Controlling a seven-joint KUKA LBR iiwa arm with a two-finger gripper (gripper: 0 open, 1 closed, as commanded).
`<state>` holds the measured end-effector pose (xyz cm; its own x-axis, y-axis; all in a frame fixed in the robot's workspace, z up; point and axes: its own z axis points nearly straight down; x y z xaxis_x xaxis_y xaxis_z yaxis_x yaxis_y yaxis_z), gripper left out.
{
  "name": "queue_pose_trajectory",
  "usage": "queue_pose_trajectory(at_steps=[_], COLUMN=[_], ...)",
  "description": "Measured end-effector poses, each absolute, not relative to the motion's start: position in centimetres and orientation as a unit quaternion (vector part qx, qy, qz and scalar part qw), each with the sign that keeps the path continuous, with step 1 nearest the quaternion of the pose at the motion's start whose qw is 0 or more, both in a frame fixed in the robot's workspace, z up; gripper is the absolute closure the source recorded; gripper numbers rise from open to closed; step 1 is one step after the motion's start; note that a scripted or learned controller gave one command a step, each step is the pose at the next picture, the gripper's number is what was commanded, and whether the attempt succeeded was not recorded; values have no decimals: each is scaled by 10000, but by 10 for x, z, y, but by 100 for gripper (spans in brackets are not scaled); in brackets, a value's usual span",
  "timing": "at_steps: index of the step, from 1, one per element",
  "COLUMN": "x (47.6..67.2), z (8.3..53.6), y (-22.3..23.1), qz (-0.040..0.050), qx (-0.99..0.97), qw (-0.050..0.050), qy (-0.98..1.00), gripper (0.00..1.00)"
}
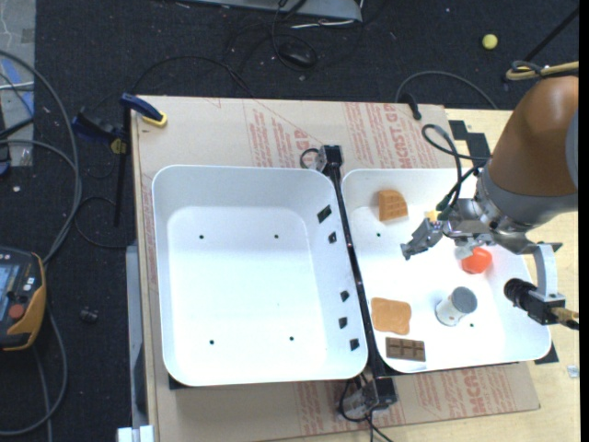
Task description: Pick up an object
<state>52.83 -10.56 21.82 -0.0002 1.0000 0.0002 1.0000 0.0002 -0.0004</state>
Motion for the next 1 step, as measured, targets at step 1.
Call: queue_pose_trajectory(at_steps=[1], x=[585], z=[137], y=[-123], qz=[24], qx=[-7072], qw=[30], qy=[-7070], gripper=[0])
